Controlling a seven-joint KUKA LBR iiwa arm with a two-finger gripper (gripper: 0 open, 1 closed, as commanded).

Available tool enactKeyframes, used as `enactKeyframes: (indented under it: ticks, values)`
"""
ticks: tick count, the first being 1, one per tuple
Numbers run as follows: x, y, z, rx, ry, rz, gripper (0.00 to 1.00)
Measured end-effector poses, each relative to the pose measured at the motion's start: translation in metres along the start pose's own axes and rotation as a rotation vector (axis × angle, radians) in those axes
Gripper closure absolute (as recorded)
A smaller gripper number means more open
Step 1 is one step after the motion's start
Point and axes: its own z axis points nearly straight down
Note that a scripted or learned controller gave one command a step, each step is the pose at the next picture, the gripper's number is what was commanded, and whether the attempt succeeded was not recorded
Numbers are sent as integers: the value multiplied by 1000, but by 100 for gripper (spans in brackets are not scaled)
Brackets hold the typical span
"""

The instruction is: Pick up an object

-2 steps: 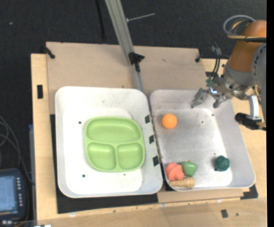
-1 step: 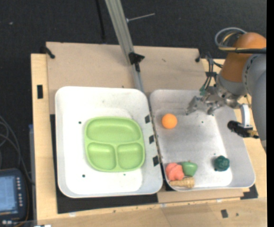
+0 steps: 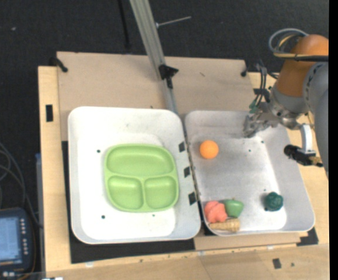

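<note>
The right bin (image 3: 285, 156) holds an orange ball (image 3: 209, 150) near its left side. Along its front edge lie a pink piece (image 3: 215, 211), a green pepper-like piece (image 3: 234, 207) and a tan piece (image 3: 230, 226). A dark green lump (image 3: 274, 201) sits at the front right. My gripper (image 3: 251, 126) hangs over the bin's far right corner, well right of the ball and far from the front pieces. Nothing shows between its fingers.
The left bin (image 3: 87, 156) bears a green divided plate (image 3: 141, 177). A slanted metal pole (image 3: 152, 45) rises from the gap between the bins at the back. A screen (image 3: 2, 238) and cables sit off the bench at lower left.
</note>
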Motion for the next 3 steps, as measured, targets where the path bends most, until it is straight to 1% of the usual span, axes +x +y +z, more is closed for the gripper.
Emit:
enactKeyframes:
  ticks: [1,2,3]
  values:
    - [-3,5,-66,-4,4,4,100]
    - [-5,5,-111,-2,5,3,100]
    - [-2,7,-176,-5,4,5,100]
